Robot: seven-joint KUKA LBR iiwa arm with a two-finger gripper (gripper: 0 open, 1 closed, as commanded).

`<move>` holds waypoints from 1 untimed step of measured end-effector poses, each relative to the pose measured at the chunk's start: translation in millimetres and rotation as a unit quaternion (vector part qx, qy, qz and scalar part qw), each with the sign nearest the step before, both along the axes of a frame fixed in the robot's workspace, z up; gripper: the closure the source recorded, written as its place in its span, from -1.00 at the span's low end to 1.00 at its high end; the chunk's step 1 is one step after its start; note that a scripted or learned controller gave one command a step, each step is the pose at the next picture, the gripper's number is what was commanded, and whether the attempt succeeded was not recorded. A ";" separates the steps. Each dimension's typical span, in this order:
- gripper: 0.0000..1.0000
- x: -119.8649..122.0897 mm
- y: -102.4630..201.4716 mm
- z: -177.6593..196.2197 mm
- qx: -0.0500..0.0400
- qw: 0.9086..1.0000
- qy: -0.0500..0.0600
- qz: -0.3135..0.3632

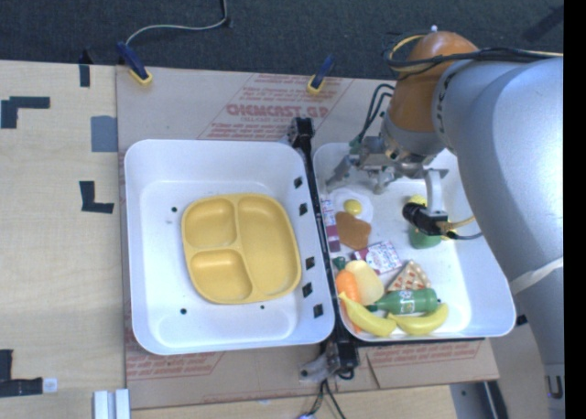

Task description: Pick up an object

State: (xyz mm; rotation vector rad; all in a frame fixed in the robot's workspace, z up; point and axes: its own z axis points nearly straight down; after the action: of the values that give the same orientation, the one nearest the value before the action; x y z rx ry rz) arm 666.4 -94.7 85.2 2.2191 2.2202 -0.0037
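Single arm (pixel 513 152) with large, smooth, rounded grey housing of matte finish. Glossy orange band (pixel 423 79) at 12 o'clock of the wrist, dome-shaped, with light reflection on top. Thin black cables looped across the orange band and routed down its 9 o'clock side. Wrist assembly (pixel 389 156) of bare grey metal with angular brackets. Black cylindrical fitting (pixel 423 217) at 5 o'clock of the wrist, with thin yellowish lead attached. Pale seam line across lower housing.

A robotics lab. A grey arm (pixel 513 134) reaches over two white bins (pixel 146 225) on a table (pixel 46 225). Beneath the bins, cardboard (pixel 229 106) is held by clamps (pixel 134 62), with cables (pixel 183 28) behind.
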 end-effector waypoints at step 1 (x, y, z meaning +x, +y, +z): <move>-1.00 1.9 0.2 0.0 0.000 1.000 0.000 0.000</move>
State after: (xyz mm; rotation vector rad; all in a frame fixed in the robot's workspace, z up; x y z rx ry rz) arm 668.3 -94.5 85.2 2.2192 2.2211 -0.0039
